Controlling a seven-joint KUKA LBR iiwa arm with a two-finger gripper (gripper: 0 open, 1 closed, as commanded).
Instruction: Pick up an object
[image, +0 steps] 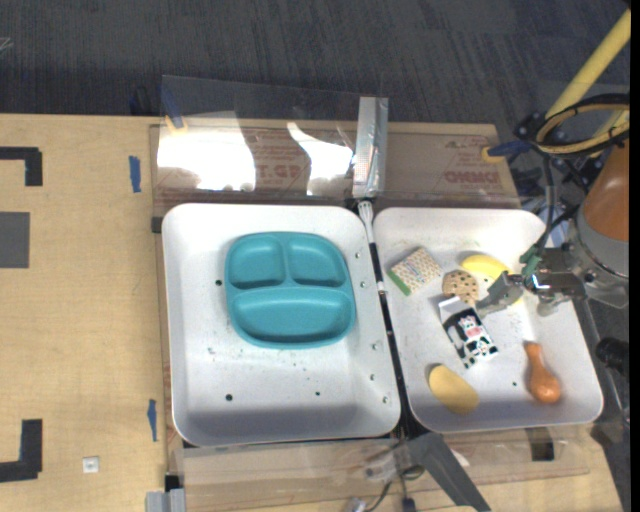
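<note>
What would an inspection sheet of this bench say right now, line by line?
Surface: wooden bench bearing two shallow white bins, left bin and right bin.
Job's things: in the right bin, a yellow round object, a speckled disc, a patterned block, a black-and-white packet, a yellow oval and an orange pear-shaped piece.
Clutter: teal divided plate in the left bin.
Grippers: gripper low over the right bin, beside the disc; its grip cannot be judged.
Cables: dark loops at upper right.
Surroundings: clear plastic sheet and cardboard behind the bins.
</note>
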